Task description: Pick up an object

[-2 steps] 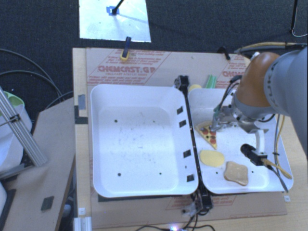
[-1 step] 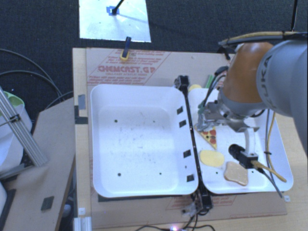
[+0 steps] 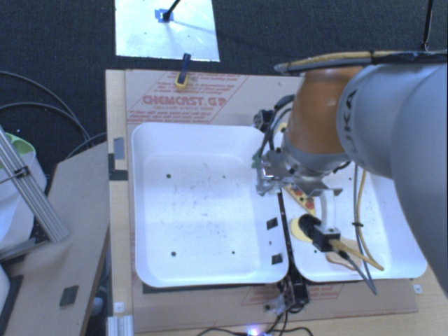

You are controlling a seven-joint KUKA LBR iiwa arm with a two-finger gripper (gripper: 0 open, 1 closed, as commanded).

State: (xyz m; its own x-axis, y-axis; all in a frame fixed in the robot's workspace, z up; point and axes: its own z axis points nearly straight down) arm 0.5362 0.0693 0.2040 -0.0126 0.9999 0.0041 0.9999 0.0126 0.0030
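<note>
My gripper (image 3: 302,191) hangs low over the left part of the right bin (image 3: 414,263), close to the wall shared with the left bin (image 3: 143,187). Just under it lies a small flat yellow and red object (image 3: 303,201). A round yellow object (image 3: 301,227) rests a little nearer the front of that bin. A tan, elongated object (image 3: 348,256) lies at the front of the right bin. The grey arm with its orange band (image 3: 315,117) hides most of the right bin.
The left bin shows only small dark specks on its floor and two small black patches (image 3: 273,224) on its right wall. Both bins stand on a brown board (image 3: 185,100). A silver plate (image 3: 164,19) lies on the dark floor beyond the bench.
</note>
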